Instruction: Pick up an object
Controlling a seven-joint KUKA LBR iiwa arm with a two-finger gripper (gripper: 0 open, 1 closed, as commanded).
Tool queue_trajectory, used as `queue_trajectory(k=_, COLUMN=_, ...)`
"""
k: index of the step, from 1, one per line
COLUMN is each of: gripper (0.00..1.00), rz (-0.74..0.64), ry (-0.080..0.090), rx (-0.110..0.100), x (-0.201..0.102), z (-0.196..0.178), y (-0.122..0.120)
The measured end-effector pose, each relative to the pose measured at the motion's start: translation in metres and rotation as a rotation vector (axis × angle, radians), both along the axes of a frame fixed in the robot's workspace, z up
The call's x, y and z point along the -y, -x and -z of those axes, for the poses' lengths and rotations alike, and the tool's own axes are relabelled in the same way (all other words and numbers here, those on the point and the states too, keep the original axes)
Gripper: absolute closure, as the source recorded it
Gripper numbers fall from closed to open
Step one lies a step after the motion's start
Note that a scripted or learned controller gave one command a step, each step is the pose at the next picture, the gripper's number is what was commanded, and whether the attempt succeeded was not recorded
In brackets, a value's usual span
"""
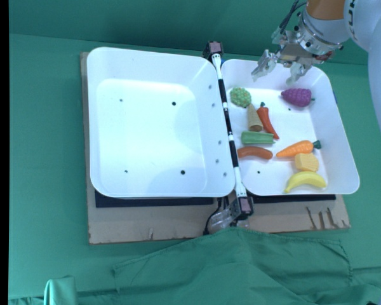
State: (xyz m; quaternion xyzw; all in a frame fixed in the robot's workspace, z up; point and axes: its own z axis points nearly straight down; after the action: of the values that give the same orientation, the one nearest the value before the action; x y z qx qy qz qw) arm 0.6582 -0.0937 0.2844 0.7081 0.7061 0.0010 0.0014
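Observation:
The right bin (343,164) holds several toy foods: a purple grape bunch (296,96), a green ice cream cone (244,101), a red chili (267,121), a green block (257,138), a sausage (254,152), a carrot (296,149), an orange piece (307,162) and a banana (305,181). My gripper (280,68) hangs above the bin's far edge, up and left of the grapes. Its two fingers are spread apart with nothing between them.
The left bin (108,68) sits beside the right one, with a black and white divider bar (227,122) between them. Both rest on a cardboard sheet (146,224). Green cloth (241,265) is bunched at the front.

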Motion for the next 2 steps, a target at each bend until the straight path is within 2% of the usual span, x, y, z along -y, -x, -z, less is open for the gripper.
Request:
queue_trajectory(k=1, gripper=0.00, rz=0.006, ry=0.007, rx=0.010, x=0.083, z=-0.060, y=-0.026)
queue_trajectory(k=2, gripper=0.00, rz=-0.001, ry=0.006, rx=0.014, x=0.093, z=-0.169, y=-0.043)
